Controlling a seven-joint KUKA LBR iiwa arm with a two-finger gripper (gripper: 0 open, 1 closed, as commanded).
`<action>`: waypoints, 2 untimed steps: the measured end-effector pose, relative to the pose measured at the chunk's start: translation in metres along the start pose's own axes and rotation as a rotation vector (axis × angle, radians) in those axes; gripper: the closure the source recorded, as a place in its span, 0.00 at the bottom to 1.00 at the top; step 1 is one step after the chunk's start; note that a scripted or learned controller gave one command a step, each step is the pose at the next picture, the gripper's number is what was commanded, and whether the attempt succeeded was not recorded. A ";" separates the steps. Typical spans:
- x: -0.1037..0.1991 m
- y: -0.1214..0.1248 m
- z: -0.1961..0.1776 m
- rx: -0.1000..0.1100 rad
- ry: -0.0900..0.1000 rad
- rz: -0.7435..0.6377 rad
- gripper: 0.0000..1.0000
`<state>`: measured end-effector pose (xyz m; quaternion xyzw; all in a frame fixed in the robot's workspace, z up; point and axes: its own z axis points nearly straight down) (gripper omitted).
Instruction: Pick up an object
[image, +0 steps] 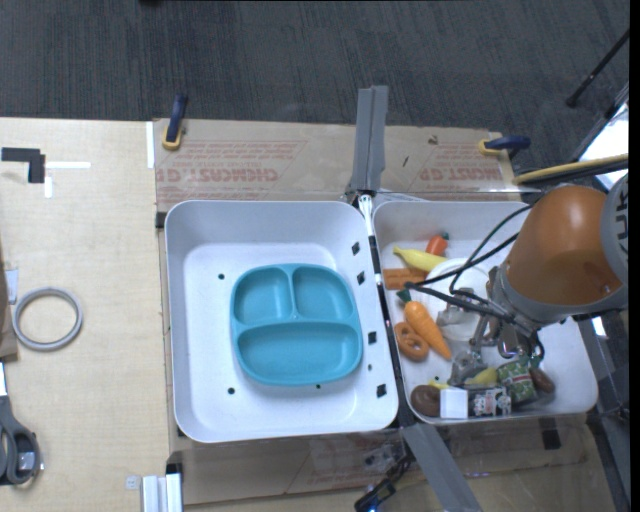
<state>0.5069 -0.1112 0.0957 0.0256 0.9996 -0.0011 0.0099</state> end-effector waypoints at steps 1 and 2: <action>0.015 0.013 0.000 0.001 0.001 0.280 0.00; -0.037 0.020 0.001 0.001 0.010 0.364 0.00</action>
